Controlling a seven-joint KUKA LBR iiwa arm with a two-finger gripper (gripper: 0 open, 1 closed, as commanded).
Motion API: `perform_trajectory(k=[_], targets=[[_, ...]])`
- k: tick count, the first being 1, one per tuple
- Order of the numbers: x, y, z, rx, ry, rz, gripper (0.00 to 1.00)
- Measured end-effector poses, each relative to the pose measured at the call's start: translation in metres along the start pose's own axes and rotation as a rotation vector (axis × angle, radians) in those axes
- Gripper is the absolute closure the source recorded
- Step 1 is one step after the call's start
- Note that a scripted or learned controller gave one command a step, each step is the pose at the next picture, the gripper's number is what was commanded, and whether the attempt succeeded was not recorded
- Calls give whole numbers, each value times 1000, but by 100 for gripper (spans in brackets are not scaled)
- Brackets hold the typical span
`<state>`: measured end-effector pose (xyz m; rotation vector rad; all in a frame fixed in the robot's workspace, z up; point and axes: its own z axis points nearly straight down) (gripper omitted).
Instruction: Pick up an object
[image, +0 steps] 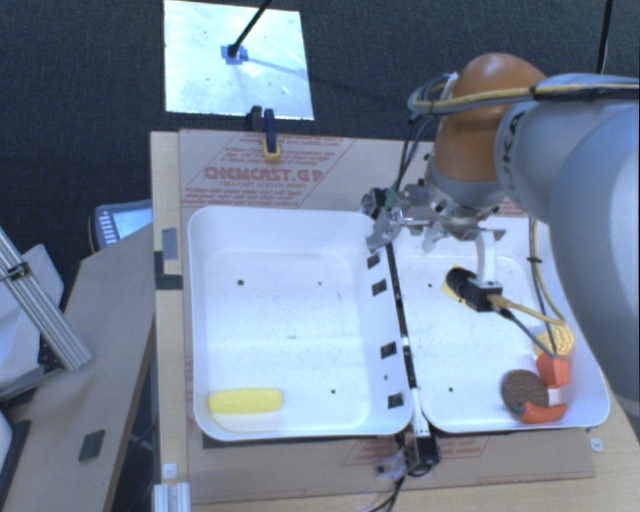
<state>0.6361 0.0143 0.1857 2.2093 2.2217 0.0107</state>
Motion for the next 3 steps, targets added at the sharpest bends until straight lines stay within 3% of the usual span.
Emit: perform_trajectory(k=[1, 2, 3], targets=[[-27, -98, -18, 14, 1, 8, 0], [-99, -126, -21, 10, 1, 11, 0], [-174, -87, 76, 10, -2, 10, 0]])
